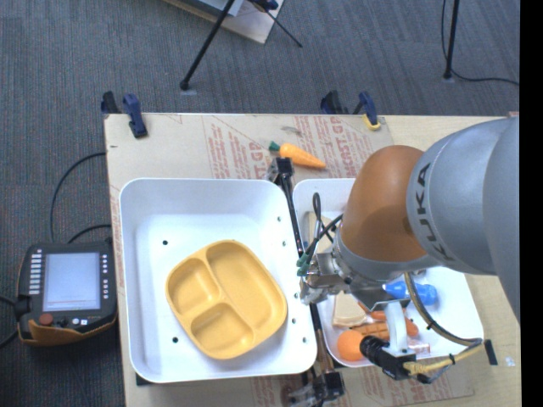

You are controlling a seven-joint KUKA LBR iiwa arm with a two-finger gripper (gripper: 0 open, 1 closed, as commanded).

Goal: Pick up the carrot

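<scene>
The carrot (302, 154), orange with a green tip, lies on the bare bench board just behind the two bins, near the gap between them. My arm (424, 210) reaches in from the right and hangs over the right bin (331, 186). My gripper (319, 280) is low at that bin's left wall, well in front of the carrot and apart from it. The orange wrist band hides most of the gripper.
A yellow divided plate (225, 298) lies in the left bin (170, 202). In the right bin are a blue object (422, 294), an orange ball (350, 344) and a beige slice (347, 313). Blue clamps (132, 114) hold the board's back edge. A teach pendant (66, 292) sits on the floor at the left.
</scene>
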